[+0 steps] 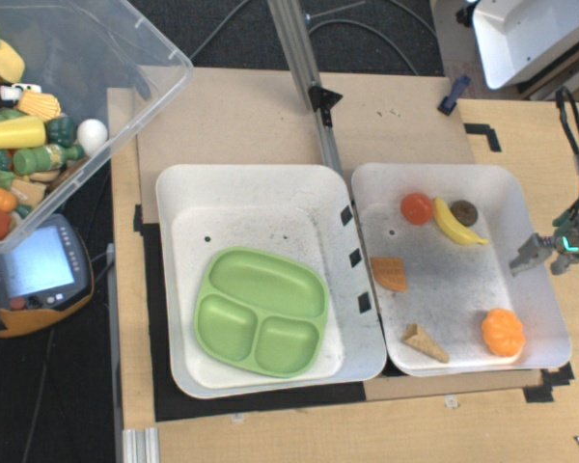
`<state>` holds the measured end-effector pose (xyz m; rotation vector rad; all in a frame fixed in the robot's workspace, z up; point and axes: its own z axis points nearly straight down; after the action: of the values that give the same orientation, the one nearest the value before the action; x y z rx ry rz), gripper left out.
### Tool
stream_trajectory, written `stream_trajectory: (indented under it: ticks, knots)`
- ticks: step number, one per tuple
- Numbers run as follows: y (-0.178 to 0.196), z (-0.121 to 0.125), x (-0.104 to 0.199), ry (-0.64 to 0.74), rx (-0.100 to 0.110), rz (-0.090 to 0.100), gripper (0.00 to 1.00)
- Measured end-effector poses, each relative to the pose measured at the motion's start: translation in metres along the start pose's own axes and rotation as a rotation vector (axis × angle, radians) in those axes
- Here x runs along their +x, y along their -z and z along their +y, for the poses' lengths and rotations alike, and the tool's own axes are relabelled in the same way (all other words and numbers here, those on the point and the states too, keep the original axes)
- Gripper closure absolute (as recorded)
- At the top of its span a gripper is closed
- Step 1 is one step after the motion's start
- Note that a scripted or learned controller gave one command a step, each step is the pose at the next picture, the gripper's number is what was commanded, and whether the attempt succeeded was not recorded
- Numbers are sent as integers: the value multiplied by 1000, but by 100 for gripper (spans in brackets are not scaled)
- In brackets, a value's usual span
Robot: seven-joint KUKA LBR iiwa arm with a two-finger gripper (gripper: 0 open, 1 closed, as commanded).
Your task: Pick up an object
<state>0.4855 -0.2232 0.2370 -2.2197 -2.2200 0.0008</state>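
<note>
The right bin holds a red tomato, a yellow banana lying against a brown round piece, an orange-brown slab, a tan wedge and an orange pumpkin-like piece. My gripper sits at the right rim of this bin, small and partly cut off by the frame edge. It is about level with the banana and well to its right, touching none of the objects.
A green three-compartment plate lies in the left bin. A clear tub of toy food overhangs the upper left. A metal pole slants down between the bins. A handheld pendant lies at far left.
</note>
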Motion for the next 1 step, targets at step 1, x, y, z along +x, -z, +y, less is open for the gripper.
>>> stream_trajectory:
  ticks: [1]
  knots:
    - [0, 0, 0, 0, -1, 0, 0]
